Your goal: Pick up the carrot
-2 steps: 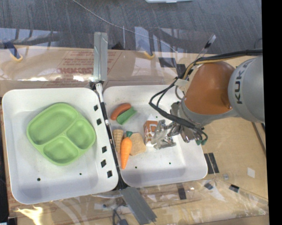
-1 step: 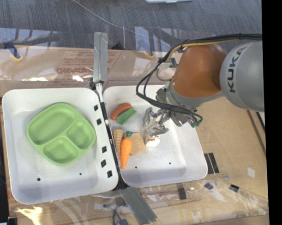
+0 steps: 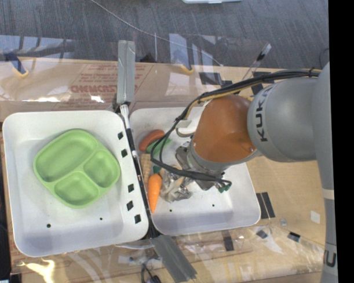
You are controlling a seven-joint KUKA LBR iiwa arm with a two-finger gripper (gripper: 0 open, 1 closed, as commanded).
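Against the left wall of the right-hand bin (image 3: 243,214), you will find the carrot (image 3: 154,191) lying roughly upright in the view, its narrow tip toward the near edge of the bin. Just beyond its broad end sits a reddish-orange item (image 3: 151,139), possibly another toy vegetable, with something green beside it. Your gripper (image 3: 177,189) is low in the same bin, just beside the carrot on its right, under the orange band (image 3: 223,130) of the wrist. Its state cannot be told from this angle; nothing is visibly held. Judgement: the task stands at the approach, with the grasp not yet made. Your next move calls for a small shift toward the bin wall so the carrot is straddled, with care for the wall itself. The green divided plate (image 3: 76,166) in the left bin (image 3: 16,172) plays no part.
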